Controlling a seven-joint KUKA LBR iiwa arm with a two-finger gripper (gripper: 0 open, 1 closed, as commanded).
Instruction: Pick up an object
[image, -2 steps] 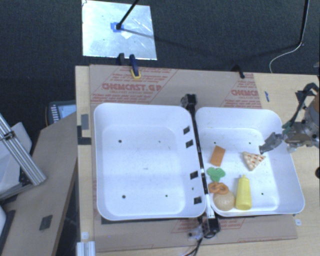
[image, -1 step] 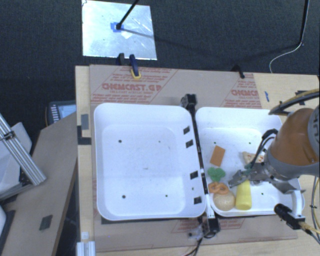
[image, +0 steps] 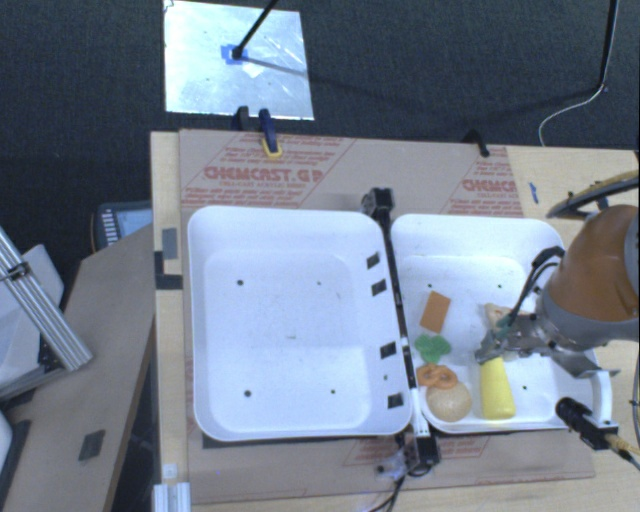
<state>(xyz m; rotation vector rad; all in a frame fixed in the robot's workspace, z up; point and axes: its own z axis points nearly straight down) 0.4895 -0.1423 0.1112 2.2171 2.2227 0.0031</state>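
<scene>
The right bin (image: 470, 240) holds an orange block (image: 435, 311), a green piece (image: 433, 347), an orange ring-shaped item (image: 436, 376), a beige round item (image: 450, 402) and a yellow banana-like object (image: 496, 388). A pale object (image: 497, 314) lies partly hidden by the arm. My gripper (image: 495, 347) reaches in from the right and hangs low, just above the top end of the yellow object. The orange-banded wrist (image: 600, 275) covers the bin's right side.
The left bin (image: 290, 330) sits beside the right one, with a black divider (image: 395, 320) and clips between them. Both rest on a cardboard sheet (image: 300, 170). A shiny metal plate (image: 238, 58) lies at the back.
</scene>
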